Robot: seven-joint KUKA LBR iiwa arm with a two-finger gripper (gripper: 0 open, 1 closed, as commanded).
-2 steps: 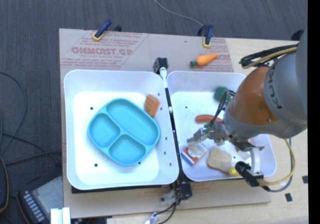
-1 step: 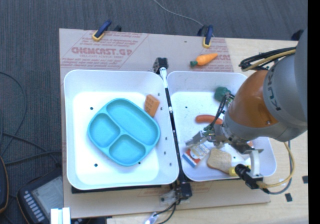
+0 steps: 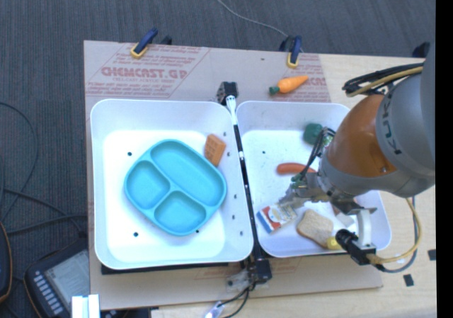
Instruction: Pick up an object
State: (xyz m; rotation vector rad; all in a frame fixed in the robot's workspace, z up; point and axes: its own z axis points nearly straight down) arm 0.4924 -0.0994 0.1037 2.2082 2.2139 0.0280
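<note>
My gripper (image 3: pixel 292 200) hangs low over the right bin (image 3: pixel 269 122), under the grey arm with its orange band (image 3: pixel 357 143). It sits just above a small red, white and blue carton (image 3: pixel 269 219) and left of a slice of bread (image 3: pixel 315 226). A red sausage (image 3: pixel 289 168) lies just behind the gripper. A dark green piece (image 3: pixel 313 132) sits further back, partly hidden by the arm. A yellow piece (image 3: pixel 331 242) peeks out beside the bread. I see nothing clearly held.
The left bin (image 3: pixel 106 168) holds a blue divided plate (image 3: pixel 175 185) and an orange wafer (image 3: pixel 214 149) near the divider. A toy carrot (image 3: pixel 290 85) lies on the board behind the bins. Clamps (image 3: pixel 144 42) grip the board's back edge.
</note>
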